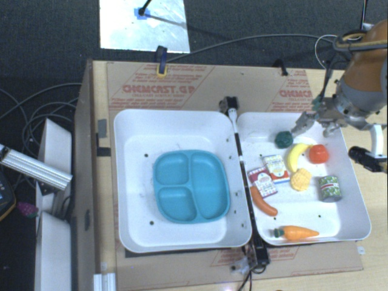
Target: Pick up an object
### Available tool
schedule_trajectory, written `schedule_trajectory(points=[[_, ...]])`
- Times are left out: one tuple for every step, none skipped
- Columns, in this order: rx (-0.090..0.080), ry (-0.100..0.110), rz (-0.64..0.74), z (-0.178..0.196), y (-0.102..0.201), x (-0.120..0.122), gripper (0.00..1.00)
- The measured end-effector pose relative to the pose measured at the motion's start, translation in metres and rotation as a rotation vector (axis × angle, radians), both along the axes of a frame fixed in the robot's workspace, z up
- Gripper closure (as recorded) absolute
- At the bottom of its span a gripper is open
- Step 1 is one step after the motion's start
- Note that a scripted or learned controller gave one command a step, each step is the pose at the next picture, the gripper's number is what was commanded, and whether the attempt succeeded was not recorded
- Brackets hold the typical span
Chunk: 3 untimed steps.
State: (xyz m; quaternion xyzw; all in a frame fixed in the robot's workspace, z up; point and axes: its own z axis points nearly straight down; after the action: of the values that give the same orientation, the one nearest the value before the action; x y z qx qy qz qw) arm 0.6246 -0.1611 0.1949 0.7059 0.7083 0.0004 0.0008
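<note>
The right bin holds several toy foods: a teal ball, a yellow banana, a red tomato, a knobbly yellow piece, a green can, a small box, a red packet, an orange-red sausage and a carrot. My gripper hangs over the bin's far edge, just beyond the tomato and to the right of the teal ball. Its two fingers stand apart, open, with nothing between them.
The left bin holds a blue divided plate. A ridge where the two bins meet runs between them. Cardboard lies under both bins, and cables trail across the dark floor at left.
</note>
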Motion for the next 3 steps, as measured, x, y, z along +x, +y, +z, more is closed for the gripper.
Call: schedule_trajectory(points=[[-0.004, -0.01, 0.0, -0.095, 0.017, 0.002, 0.0], [-0.007, -0.017, 0.002, -0.082, 0.016, 0.004, 1.0], [-0.006, -0.016, 0.002, -0.083, 0.016, 0.004, 0.0]])
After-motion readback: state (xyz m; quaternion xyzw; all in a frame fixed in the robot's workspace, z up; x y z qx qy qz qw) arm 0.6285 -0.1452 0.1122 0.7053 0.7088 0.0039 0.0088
